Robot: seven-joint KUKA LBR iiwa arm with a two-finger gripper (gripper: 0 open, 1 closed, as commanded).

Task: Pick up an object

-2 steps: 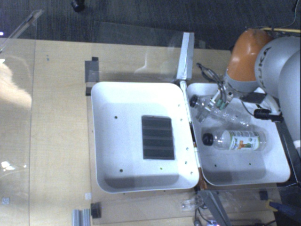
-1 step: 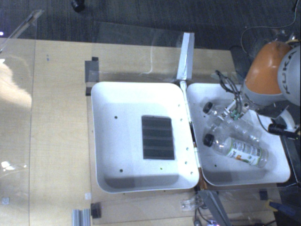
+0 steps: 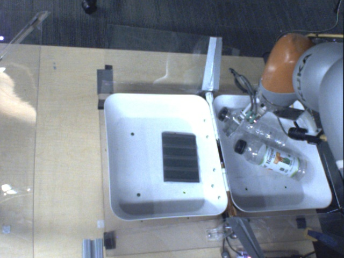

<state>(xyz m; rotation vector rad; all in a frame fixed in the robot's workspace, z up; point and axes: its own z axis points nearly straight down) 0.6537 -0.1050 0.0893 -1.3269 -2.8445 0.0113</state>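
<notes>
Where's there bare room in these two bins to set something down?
The left bin has bare floor all around the dark ribbed pad, widest on its left. The right bin is crowded: two clear bottles and the arm fill its upper half, leaving a bare strip along its near edge.

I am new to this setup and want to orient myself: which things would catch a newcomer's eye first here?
The dark ribbed rectangular pad stands out, lying flat at the middle of the left bin. In the right bin, clear plastic bottles lie on their sides, one with a green and orange label. The grey arm with its orange band comes down over that bin's far end.
</notes>
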